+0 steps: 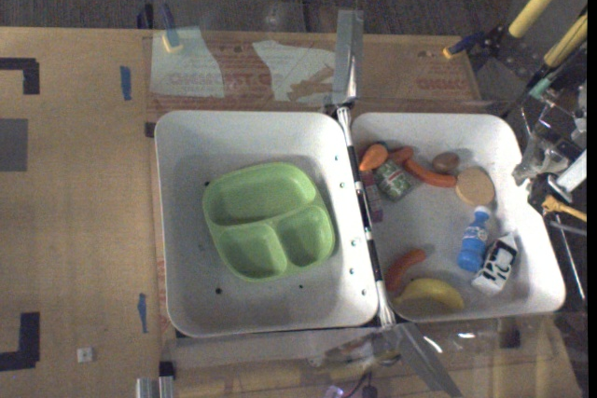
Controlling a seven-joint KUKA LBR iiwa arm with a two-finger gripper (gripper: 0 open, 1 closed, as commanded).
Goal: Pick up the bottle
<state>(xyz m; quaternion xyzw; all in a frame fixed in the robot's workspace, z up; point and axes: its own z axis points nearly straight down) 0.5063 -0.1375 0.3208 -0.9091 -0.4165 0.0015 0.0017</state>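
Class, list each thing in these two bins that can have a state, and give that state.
Small blue plastic bottle with white cap: lying down, cap on.
Green three-compartment plastic tray: right way up, nothing in it.
Yellow plastic banana: lying flat.

Blue bottle (475, 240), green tray (269, 220), white bins (177, 200).

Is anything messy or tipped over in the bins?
Nothing is spilled or broken. The blue bottle lies on its side in the right bin, touching a black-and-white carton. The green divided plate sits slightly turned in the left bin.
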